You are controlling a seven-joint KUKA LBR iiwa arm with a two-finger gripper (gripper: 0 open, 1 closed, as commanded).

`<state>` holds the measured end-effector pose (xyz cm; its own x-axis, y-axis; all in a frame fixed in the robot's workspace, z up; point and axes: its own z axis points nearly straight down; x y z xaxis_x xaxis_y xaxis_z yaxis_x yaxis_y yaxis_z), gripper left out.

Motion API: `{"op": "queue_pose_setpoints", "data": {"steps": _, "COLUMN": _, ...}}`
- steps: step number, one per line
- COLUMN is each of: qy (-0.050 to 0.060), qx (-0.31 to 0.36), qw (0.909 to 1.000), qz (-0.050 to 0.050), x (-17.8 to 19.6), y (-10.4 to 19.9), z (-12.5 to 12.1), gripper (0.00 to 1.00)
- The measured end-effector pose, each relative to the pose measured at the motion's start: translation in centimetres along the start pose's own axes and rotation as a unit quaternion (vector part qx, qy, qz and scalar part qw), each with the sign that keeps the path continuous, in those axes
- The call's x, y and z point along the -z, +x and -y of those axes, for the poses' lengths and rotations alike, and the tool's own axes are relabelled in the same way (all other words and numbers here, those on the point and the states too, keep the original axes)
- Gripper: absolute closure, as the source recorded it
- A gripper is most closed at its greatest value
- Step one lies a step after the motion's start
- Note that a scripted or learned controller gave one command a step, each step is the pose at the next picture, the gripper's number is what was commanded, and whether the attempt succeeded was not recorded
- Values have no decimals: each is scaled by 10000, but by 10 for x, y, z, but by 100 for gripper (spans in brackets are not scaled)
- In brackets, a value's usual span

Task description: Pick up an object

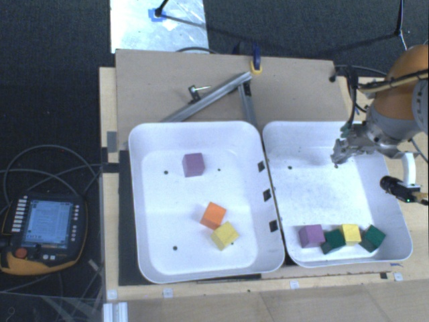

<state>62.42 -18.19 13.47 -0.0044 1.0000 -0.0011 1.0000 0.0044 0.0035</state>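
The left bin holds a purple cube near its back, with an orange cube and a yellow cube touching each other toward the front. Along the front wall of the right bin lie a purple cube, a dark green cube, a yellow cube and another green cube in a row. My gripper hangs over the back right part of the right bin, well away from those cubes, with nothing seen between its tips.
A metal bar lies slanted on the brown board behind the left bin. A teach pendant with cables sits on the floor to the left. The arm's grey body and orange band reach in from the right.
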Motion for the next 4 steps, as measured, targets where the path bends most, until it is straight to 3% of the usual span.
{"op": "queue_pose_setpoints", "data": {"steps": 2, "qy": -24, "qx": 3, "qw": 10000, "qz": 8, "x": 107, "y": -9, "z": -11, "gripper": 100}}
{"op": "queue_pose_setpoints", "data": {"steps": 4, "qy": 16, "qx": 31, "qw": 10000, "qz": -15, "x": 101, "y": 89, "z": -7, "gripper": 100}}
